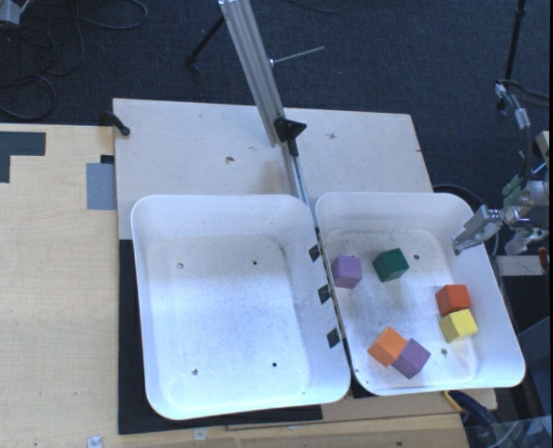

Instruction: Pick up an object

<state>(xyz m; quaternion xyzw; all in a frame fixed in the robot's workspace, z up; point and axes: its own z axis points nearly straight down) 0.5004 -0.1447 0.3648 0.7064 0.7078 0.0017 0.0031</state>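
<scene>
The right bin point(482, 250) holds several small cubes. A light purple cube point(347, 271) and a dark green cube point(389, 264) lie toward its left and middle. Toward the right wall a red cube point(453, 299) touches a yellow cube point(460, 325). Near the front wall an orange cube point(387, 346) touches a darker purple cube point(411, 358). My gripper point(471, 231) hangs at the bin's far right rim, above and to the right of the red cube, with no cube at it.
The left bin point(164, 250) stands beside the right one, with black clips point(319, 293) along the shared wall. A slanted aluminium strut point(256, 68) rises behind the bins. Wooden bench surface point(43, 278) lies to the left.
</scene>
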